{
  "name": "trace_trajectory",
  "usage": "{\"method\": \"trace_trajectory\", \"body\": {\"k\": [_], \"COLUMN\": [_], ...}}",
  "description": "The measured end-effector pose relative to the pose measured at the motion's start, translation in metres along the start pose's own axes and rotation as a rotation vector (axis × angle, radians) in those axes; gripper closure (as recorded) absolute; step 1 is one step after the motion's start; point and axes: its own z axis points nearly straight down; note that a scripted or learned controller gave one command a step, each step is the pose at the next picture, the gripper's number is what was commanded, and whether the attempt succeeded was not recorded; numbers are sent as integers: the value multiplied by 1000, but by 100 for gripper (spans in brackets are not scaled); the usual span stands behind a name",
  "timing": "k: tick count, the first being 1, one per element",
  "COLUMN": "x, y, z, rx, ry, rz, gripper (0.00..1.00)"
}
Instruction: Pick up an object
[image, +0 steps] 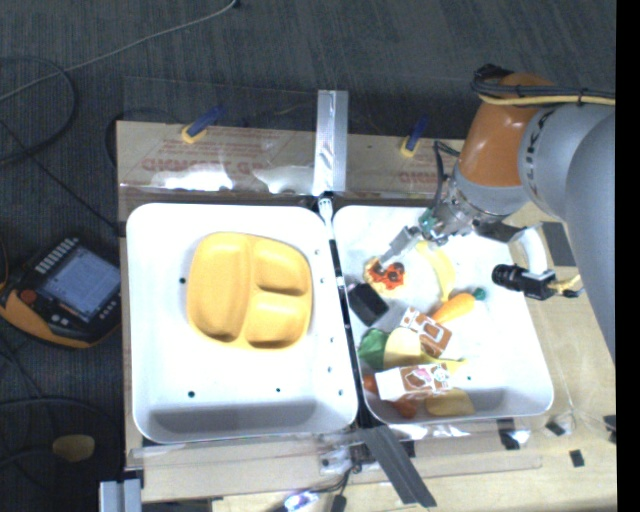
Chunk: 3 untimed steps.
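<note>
The end effector (400, 243) hangs over the right bin's (520, 395) far-left corner; its state I cannot tell. The small orange-and-black toy (386, 272) beneath looks light and rigid, best pinched across its narrow sides.

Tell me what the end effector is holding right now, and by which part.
It cannot be told. The end effector is low in the right bin, right at a small orange and black object, but the view is too small to show a hold.
</note>
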Motion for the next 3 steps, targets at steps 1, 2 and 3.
{"method": "trace_trajectory", "body": {"k": [1, 2, 3], "x": [-21, 14, 42], "y": [18, -18, -75], "z": [42, 39, 45], "rx": [-7, -22, -12], "ry": [5, -10, -9], "rz": [42, 8, -28], "gripper": [0, 0, 0]}}
